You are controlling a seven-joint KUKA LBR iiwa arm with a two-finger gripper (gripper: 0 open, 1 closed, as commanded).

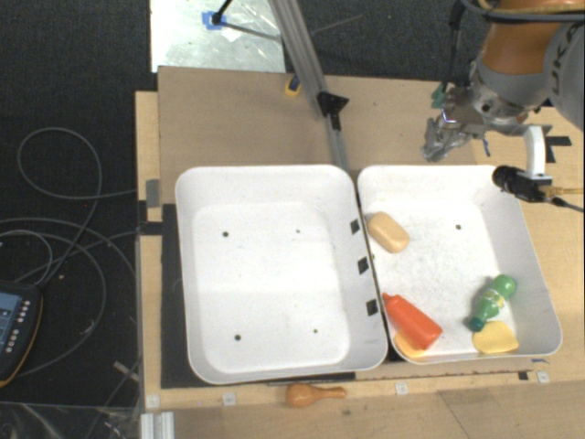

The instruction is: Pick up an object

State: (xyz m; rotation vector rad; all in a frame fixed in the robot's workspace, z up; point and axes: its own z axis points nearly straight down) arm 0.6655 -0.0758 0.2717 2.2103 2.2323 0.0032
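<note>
Bench bears two white bins [274,176]. Gripper [442,144] at 1 o'clock above right bin, finger state unclear. Tan block [388,232], orange bottle [411,320], green bottle [492,302], yellow piece [495,338] unpicked; pick pending.

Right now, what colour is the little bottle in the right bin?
Green bottle, seen in the camera view.

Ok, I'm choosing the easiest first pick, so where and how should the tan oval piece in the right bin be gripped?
Grip the tan oval piece across its short width at mid-length, coming straight down from above. It lies flat, its long axis slanting across the right bin. Its upper-left end sits near the bin wall, so closing across the narrow middle probably keeps both sides free. The claw hangs beyond the far rim.
</note>
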